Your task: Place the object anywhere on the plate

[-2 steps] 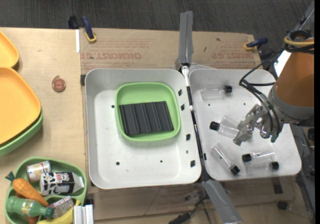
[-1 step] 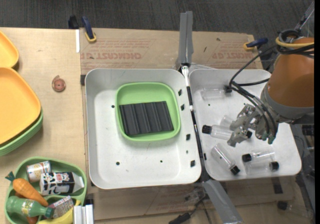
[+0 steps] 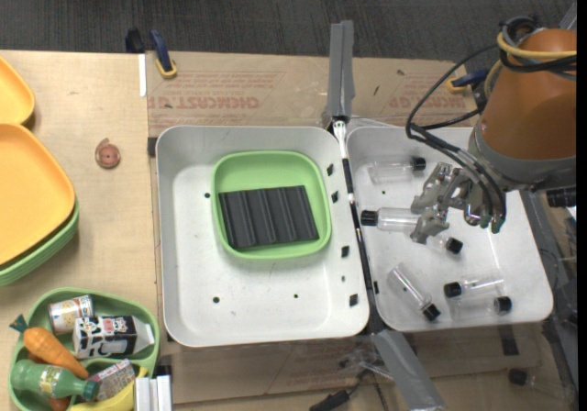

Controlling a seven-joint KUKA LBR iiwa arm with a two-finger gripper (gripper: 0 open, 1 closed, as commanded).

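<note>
A green square plate [image 3: 269, 164] sits in the left white bin [image 3: 183, 244] and carries a black ridged slab [image 3: 271, 216]. Several clear vials with black caps lie in the right bin [image 3: 537, 285]: one at the back [image 3: 396, 168], one by the left wall [image 3: 390, 218], one near the front [image 3: 409, 291], and one at the front right [image 3: 477, 290]. My gripper [image 3: 429, 214] hangs over the right bin, just right of the vial by the left wall. Nothing visible is held in it.
A metal divider post [image 3: 340, 70] rises between the bins at the back. Orange and green plates [image 3: 32, 198] are stacked on the bench at the left. A green bowl of toy food [image 3: 78, 354] stands at the front left. Cables [image 3: 440, 97] loop off the arm.
</note>
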